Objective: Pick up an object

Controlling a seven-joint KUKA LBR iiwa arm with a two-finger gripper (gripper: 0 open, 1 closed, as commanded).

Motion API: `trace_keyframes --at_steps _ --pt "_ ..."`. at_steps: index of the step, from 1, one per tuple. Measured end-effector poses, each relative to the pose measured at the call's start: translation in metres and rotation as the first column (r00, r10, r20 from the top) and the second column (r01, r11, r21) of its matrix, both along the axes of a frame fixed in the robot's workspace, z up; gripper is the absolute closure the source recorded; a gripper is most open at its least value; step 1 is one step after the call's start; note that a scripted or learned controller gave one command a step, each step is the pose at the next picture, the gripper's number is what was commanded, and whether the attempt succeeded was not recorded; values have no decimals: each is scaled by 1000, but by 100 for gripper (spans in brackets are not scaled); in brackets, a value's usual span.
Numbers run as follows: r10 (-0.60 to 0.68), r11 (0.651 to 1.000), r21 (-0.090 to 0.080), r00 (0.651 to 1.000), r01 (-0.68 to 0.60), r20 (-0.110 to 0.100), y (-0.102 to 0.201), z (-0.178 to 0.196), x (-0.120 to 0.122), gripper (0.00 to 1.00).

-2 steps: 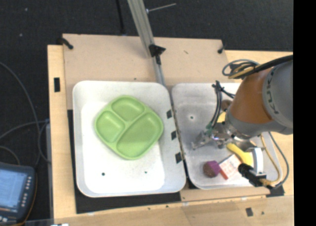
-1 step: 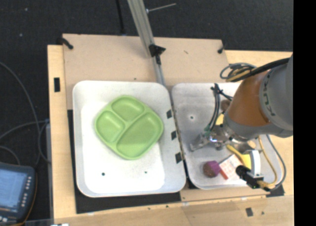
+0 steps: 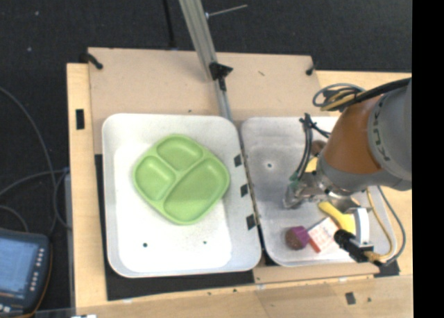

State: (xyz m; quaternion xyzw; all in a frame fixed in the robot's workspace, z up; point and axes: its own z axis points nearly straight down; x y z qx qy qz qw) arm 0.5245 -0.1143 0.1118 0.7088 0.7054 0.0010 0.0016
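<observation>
Two white bins side by side on the surface (image 3: 159, 80), and here's the count. Left bin (image 3: 125, 240): one thing, a green plate (image 3: 182, 179), lying flat near the middle, split into three compartments, two small and one large. Right bin (image 3: 267, 150): two loose things down at its near edge, one purple lump (image 3: 297, 238) and, just beside it on its right, one flat red-and-white piece (image 3: 320, 235). They look to be touching or nearly so.

One arm (image 3: 354, 143) comes in from the right, its orange band over the right bin. The tool (image 3: 297, 195) is low in that bin, over bare white floor near the middle. Spread or pressed together? I cannot tell from this angle, and I see nothing held in it. It sits above the purple lump in the view, near it but apart.

The lump itself: small, rounded, dull purple with a darker underside, resting on the bin floor close to the near wall, left of the red-and-white piece.
</observation>
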Motion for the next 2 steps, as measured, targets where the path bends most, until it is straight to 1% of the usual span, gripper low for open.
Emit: trace_keyframes --at_steps 2 --pt "8 1000 -1 1000 -8 4 2 94 0 100"
